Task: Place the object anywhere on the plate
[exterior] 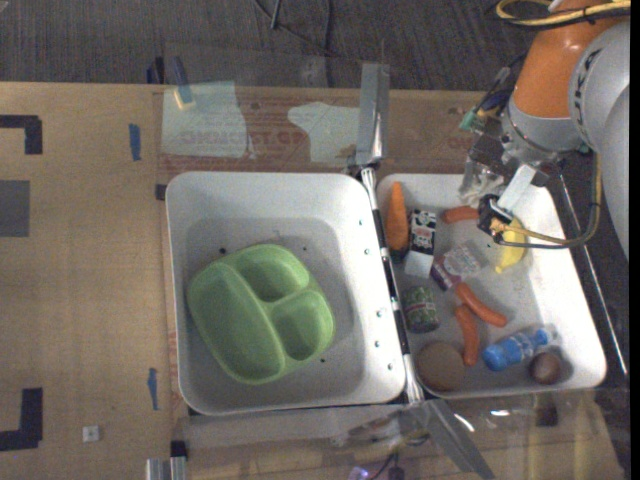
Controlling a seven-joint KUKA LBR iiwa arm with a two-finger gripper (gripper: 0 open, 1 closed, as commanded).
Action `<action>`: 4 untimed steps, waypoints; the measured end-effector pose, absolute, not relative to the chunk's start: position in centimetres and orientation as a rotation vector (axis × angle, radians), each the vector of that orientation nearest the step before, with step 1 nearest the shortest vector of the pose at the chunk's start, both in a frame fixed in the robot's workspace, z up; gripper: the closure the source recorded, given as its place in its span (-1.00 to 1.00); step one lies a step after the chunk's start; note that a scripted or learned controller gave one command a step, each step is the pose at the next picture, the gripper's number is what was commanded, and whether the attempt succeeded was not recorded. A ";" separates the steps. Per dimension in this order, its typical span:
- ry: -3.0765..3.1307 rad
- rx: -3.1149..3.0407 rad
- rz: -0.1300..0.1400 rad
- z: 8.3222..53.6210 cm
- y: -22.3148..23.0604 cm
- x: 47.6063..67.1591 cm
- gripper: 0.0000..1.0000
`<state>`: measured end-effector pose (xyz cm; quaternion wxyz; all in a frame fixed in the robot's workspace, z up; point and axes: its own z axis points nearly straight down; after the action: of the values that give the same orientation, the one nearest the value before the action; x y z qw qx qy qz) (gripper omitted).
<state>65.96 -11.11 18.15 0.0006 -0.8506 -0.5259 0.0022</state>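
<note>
A green divided plate [260, 311] lies in the left white bin [190, 218], with nothing on it. The right bin [580, 308] holds the loose objects: an orange carrot [398, 218], a small black-and-white carton [424, 232], a yellow banana [511, 251], a purple packet [459, 264] and a green can [421, 308]. My gripper [480, 184] hangs over the far end of the right bin, just above a small red sausage [461, 214] and left of the banana. I see nothing held in it.
Nearer the front of the right bin lie two orange sausages [475, 318], a blue bottle [516, 348], a round brown disc [441, 365] and a brown ball [546, 367]. A metal divider [372, 118] runs between the bins. Blue tape marks dot the wooden bench.
</note>
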 end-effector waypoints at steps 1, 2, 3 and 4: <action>-1.760 -2.597 0.006 18.3 -8.3 61.3 1.00; -1.959 -2.450 0.005 23.2 -14.2 52.1 1.00; -2.215 -2.219 0.004 16.6 -12.2 47.8 1.00; -2.113 -2.322 0.003 17.2 -11.1 48.3 1.00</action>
<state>48.29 -11.09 17.22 0.0010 -0.7395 -0.6731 0.0009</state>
